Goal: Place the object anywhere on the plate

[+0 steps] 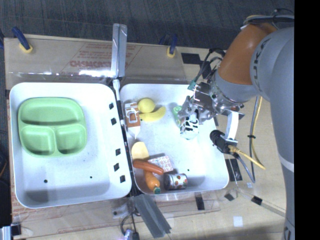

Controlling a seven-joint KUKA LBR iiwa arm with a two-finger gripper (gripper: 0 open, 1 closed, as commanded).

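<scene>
Overhead, two white bins are sitting side by side on a cardboard-covered bench over dark carpet. A green plate (51, 126) with compartments is lying in the left bin (65, 184). The right bin (200, 159) is holding a banana (150, 111), a carrot (147, 166), a can (175, 181) and some small packets. The gripper (192, 116) is hanging over a black-and-white toy (189, 126), which is resting near the bin's right side. The wrist is hiding the grip, so I cannot tell its state.
</scene>
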